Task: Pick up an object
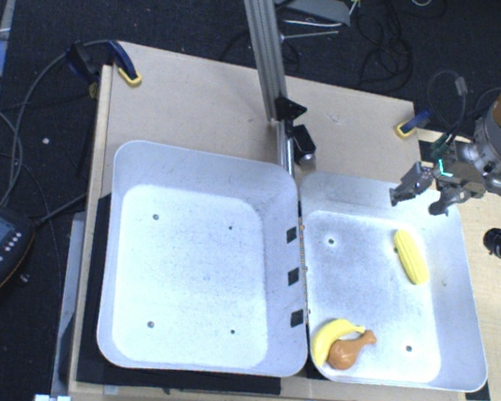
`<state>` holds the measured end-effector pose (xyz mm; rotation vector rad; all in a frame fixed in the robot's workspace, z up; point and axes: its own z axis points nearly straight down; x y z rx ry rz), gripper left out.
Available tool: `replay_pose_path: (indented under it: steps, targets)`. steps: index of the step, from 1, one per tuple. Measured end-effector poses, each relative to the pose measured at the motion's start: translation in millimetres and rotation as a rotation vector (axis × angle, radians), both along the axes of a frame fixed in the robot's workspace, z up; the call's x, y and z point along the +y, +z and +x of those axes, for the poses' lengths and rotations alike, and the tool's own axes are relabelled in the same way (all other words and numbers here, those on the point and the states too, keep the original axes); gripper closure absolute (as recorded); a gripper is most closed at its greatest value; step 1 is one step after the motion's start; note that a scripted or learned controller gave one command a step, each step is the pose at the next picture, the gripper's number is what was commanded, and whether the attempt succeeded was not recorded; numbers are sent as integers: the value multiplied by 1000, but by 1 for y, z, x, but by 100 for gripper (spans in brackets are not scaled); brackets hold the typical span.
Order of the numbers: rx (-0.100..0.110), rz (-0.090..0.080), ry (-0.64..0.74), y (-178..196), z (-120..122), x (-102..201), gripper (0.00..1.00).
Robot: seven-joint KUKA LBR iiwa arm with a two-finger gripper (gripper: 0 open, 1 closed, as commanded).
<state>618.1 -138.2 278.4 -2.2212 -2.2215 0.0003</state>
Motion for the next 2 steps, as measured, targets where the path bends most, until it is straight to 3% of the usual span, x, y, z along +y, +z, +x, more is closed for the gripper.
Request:
replay_pose_path:
  steps: [1, 2]
  targets:
    - [0, 0, 0, 0, 0, 0, 0]
    - [3, 0, 1, -43, 3, 3, 0]
